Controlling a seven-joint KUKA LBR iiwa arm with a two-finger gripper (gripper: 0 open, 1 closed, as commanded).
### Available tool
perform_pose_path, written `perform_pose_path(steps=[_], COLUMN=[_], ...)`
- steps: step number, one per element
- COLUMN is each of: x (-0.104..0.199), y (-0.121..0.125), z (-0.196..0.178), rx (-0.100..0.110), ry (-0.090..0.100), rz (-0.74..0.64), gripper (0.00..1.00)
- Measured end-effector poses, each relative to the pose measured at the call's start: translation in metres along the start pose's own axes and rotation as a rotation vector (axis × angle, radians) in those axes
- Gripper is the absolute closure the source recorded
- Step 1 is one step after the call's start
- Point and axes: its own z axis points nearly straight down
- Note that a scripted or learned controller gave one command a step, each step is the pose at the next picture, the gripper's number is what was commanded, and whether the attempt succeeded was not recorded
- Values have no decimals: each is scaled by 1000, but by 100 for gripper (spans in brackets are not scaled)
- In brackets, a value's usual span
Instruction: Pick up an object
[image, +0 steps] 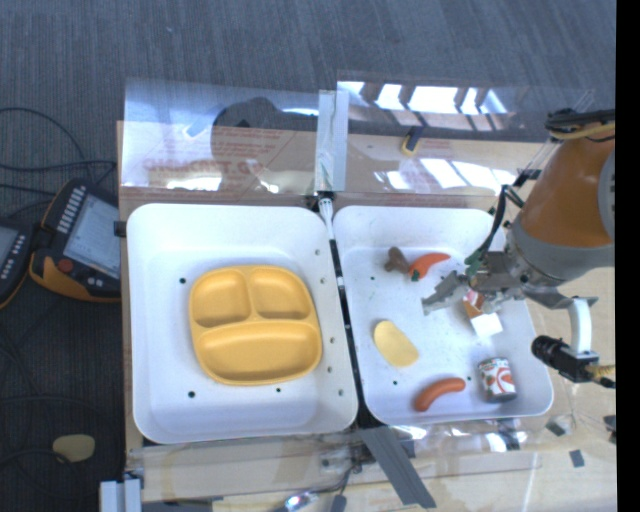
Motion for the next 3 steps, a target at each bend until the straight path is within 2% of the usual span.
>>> perform_pose_path(steps=[1, 2, 3], x=[-27, -33, -3], y=[91, 136, 148], z=[65, 113, 114], rx=[0, -11, -6], ry=[0, -3, -3], rz=[-1, -3, 1], gripper=[0, 0, 0])
